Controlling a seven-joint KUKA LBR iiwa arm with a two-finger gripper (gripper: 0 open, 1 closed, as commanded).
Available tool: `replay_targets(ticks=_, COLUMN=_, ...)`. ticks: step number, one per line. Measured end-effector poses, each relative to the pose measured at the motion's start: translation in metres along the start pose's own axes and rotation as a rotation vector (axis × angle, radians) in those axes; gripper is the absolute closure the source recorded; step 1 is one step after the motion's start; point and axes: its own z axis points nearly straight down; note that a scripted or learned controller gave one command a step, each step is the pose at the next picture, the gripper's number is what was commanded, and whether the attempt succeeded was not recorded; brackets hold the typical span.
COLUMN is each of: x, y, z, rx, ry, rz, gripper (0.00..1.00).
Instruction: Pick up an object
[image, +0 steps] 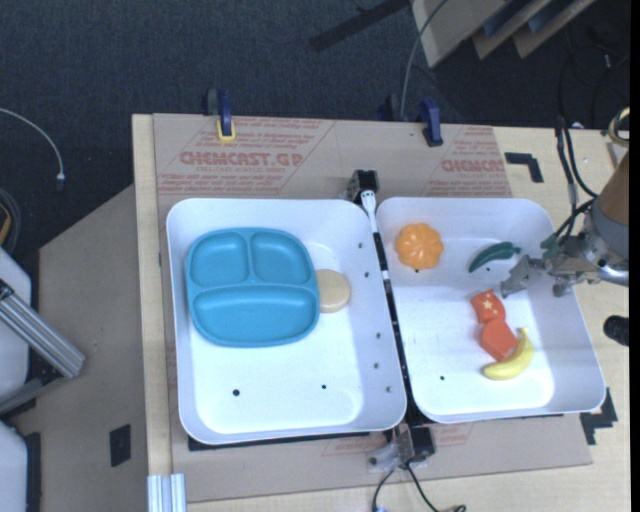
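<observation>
Over the right bin (560, 390), the gripper (540, 277) hangs with fingers spread, pinching nothing. Under it sit a green pepper (492, 256), an orange ball (418, 246), a red block (492, 325) and a banana (509, 361)

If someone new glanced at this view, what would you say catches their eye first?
Probably the big blue divided plate in the left bin, with a pale round piece touching its right edge. Next come the bright items in the right bin: an orange pumpkin-like fruit near the top left, and a red pepper beside a yellow banana. The claw hangs over that bin's right side, next to a green pepper.
</observation>
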Motion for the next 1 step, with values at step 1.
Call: replay_targets(ticks=1, x=-0.0020, y=0.0070, z=0.0468, rx=0.000, ry=0.000, rz=-0.001, gripper=0.00)
